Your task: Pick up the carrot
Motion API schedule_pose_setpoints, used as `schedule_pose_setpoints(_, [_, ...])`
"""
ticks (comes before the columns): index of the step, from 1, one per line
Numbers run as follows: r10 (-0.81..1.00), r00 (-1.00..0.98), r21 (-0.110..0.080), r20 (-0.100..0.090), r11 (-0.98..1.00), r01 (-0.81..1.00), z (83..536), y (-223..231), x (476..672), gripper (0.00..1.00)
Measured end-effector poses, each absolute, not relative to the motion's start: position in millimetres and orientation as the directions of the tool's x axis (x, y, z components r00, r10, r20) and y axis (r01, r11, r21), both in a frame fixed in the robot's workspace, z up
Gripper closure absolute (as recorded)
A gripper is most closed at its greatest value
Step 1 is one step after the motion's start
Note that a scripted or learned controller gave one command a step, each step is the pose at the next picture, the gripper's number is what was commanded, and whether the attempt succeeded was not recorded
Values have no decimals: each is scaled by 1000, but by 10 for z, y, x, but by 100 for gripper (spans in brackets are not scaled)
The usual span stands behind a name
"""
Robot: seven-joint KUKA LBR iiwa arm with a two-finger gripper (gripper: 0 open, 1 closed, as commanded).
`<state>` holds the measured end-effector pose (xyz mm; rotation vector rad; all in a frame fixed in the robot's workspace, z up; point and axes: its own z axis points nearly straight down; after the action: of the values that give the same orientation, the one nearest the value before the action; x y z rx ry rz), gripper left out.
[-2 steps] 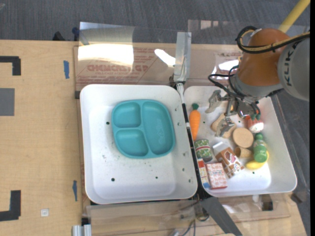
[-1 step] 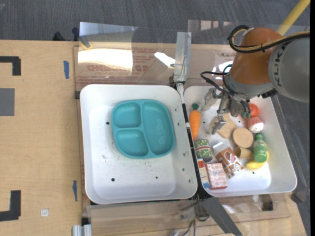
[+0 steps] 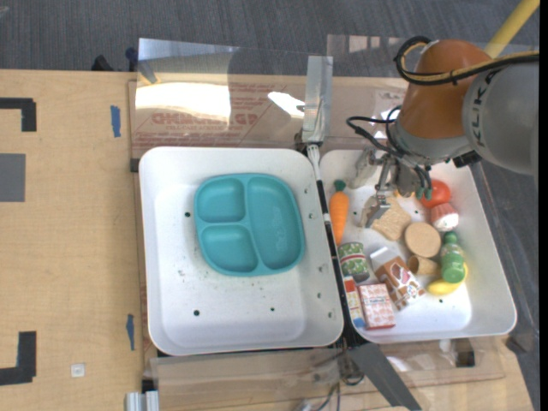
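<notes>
Starting at your left, you've got the pale wooden desk [image 3: 68,229] with black corner marks and bits of blue tape. On it sits the left shallow white bin [image 3: 171,306], and inside that a teal plastic plate with three compartments [image 3: 250,223], lying flat near the bin's middle.

Moving across the divider into the right shallow white bin [image 3: 488,302]: here's your target, the small orange carrot with a green top [image 3: 339,213]. It lies along the bin's left wall, green end pointing toward the far side, just right of the divider. It is resting on the bin floor, nothing gripping it.

Below the carrot there's a small can with a green label [image 3: 353,259], then a red and white carton [image 3: 375,306] near the front edge, with a brown snack packet [image 3: 401,282] just beside it.

Now the arm: it reaches in from your right, orange band above the wrist, bent down over the bin's far part. The gripper [image 3: 383,197] points downward, close to the right of the carrot and just above a tan slice of bread [image 3: 392,224]. The fingers look slightly parted, and nothing is between them.

Further right you see a round tan disc [image 3: 423,239], a red tomato [image 3: 439,193], and a green and yellow pepper [image 3: 453,269].
</notes>
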<state>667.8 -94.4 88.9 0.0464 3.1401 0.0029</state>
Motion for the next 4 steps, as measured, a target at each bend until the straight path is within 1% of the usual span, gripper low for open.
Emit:
schedule_pose_setpoints(1, [10,-1000,0,-9,1000,10,887,-921,6452,0])
schedule_pose_setpoints(2, [129,-992,3,-8,992,129,888,-914,6411,0])
schedule_pose_setpoints(3, [109,-994,0,-11,994,109,883,-969,6560,0])
schedule_pose_setpoints(4, [107,-994,-1,-7,994,107,888,-956,6631,0])
